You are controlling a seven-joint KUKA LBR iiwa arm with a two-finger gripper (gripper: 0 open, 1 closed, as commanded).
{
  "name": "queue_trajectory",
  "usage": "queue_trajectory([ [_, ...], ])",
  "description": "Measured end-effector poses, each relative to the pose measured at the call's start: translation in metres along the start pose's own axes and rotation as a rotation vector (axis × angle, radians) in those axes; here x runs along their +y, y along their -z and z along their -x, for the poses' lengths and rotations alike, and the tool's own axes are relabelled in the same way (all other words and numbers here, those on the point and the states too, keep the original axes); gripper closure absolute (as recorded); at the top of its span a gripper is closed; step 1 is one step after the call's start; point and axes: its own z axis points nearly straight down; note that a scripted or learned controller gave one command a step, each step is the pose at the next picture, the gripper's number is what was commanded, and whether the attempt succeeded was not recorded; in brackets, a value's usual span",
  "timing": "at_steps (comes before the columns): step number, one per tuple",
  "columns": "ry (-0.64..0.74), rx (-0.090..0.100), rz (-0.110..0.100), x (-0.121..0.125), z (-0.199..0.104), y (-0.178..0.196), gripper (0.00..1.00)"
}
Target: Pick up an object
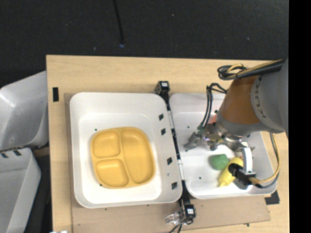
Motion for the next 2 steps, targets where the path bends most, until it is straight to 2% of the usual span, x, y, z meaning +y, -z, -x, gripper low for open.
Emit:
queue_trajectory([
  [1, -0.002, 0.000, 0.002, 0.000, 0.001, -0.011, 0.00],
  [2, -0.009, 0.001, 0.006, 0.001, 0.002, 0.000, 1.00],
])
